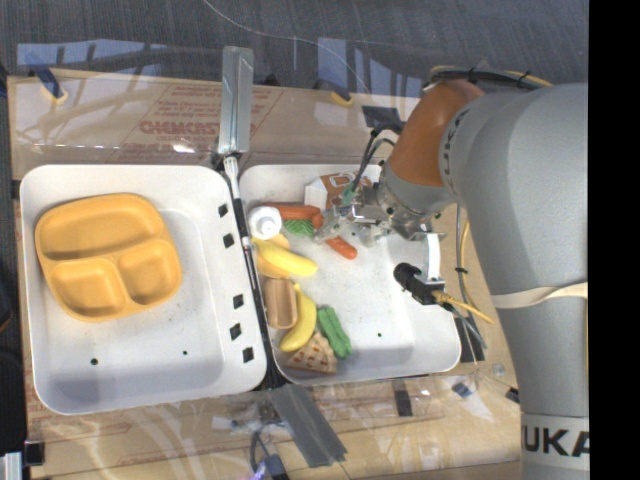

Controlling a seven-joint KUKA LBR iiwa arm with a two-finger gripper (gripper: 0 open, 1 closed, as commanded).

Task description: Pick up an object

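Note:
My gripper (349,223) is low in the back part of the right bin (432,353), reaching in from the right under the orange band (425,133). Just in front of it lies a small orange carrot piece (343,249). To its left are a long carrot (298,211) with a green top, a white round bottle (265,222) and a yellow banana (287,261). Behind the gripper stands a white and brown carton (330,185), partly hidden by it. I see nothing clearly held in the gripper.
Along the right bin's left wall lie a hot dog bun (280,303), a second banana (301,326), a green pickle (334,331) and a waffle piece (312,356). The left bin (150,368) holds a yellow divided plate (100,258). A black cable clip (412,280) hangs off the arm.

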